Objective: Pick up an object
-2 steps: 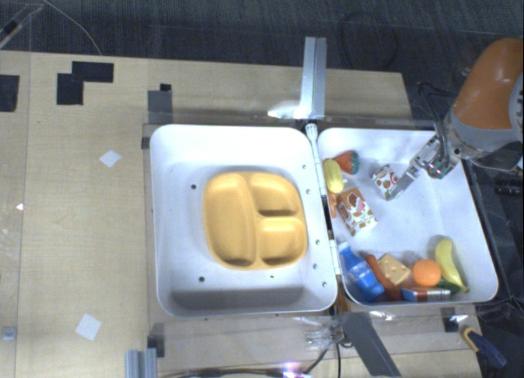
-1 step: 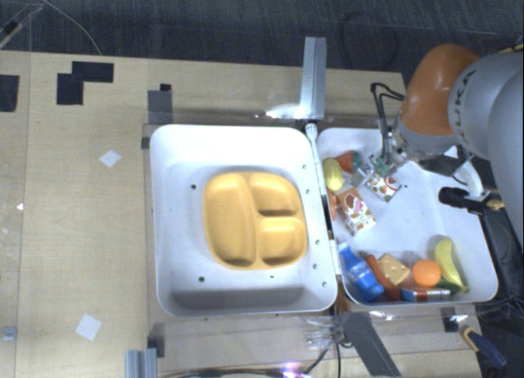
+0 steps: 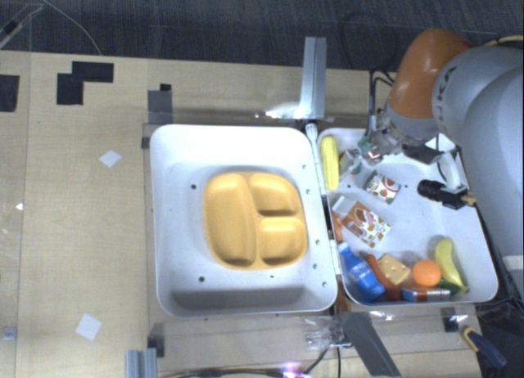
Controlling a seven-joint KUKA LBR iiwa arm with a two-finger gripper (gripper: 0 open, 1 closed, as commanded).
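Note:
My gripper point(image 3: 372, 149) hangs low over the far end of the right bin point(image 3: 483, 282), under the orange band of the arm. Just left of it a yellow corn cob point(image 3: 329, 162) lies along the bin's left wall. A small white patterned packet point(image 3: 382, 187) sits a little nearer than the gripper, apart from it. An orange and white snack packet point(image 3: 361, 222) lies further toward the front. I see nothing held at the gripper.
At the right bin's front lie a blue object point(image 3: 358, 274), a tan bread-like piece point(image 3: 393, 270), an orange ball point(image 3: 426, 272), a banana point(image 3: 446, 262) and a red pen-like stick point(image 3: 426, 293). The left bin point(image 3: 176, 286) holds a yellow divided tray point(image 3: 252, 218).

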